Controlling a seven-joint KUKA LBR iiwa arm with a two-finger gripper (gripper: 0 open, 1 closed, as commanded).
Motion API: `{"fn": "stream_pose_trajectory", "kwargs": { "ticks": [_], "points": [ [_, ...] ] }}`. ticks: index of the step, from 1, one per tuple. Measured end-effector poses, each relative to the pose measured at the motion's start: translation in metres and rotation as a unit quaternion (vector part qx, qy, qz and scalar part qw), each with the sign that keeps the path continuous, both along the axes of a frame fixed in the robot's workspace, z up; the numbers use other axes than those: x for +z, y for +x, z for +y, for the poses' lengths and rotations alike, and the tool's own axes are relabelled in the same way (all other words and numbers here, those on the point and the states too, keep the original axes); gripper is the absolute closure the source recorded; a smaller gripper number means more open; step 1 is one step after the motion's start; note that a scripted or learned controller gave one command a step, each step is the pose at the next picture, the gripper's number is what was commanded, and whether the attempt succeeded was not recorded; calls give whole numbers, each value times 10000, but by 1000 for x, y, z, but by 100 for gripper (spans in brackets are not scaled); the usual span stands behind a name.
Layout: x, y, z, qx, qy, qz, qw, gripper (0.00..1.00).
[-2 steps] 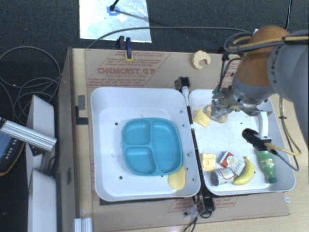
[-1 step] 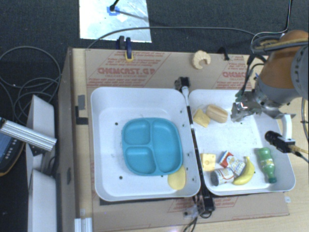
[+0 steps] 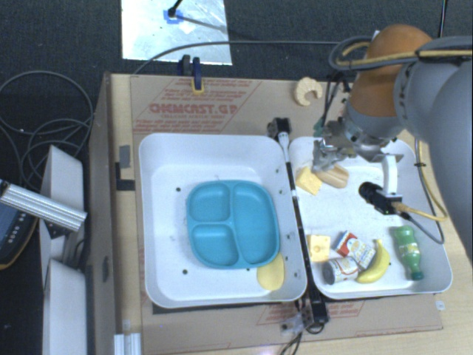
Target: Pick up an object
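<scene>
Here fingers (image 3: 326, 161) directly over tan block (image 3: 332, 176), touching.

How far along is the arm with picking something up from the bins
Nothing looks picked up yet. The pincer is down in the right bin, right over the tan bread-like piece near the yellow wedge. No object is visibly lifted; the banana, green bottle and can lie untouched. Securing a grip and lifting remain.
</scene>
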State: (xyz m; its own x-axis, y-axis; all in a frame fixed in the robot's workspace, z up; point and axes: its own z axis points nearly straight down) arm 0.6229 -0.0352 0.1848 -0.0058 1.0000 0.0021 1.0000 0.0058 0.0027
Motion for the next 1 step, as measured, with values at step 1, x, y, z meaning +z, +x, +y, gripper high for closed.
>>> {"fn": "stream_pose_trajectory", "kwargs": {
  "ticks": [1],
  "points": [
    [5, -5, -42, -21, -18, 2, 10000, 100]
  ]
}}
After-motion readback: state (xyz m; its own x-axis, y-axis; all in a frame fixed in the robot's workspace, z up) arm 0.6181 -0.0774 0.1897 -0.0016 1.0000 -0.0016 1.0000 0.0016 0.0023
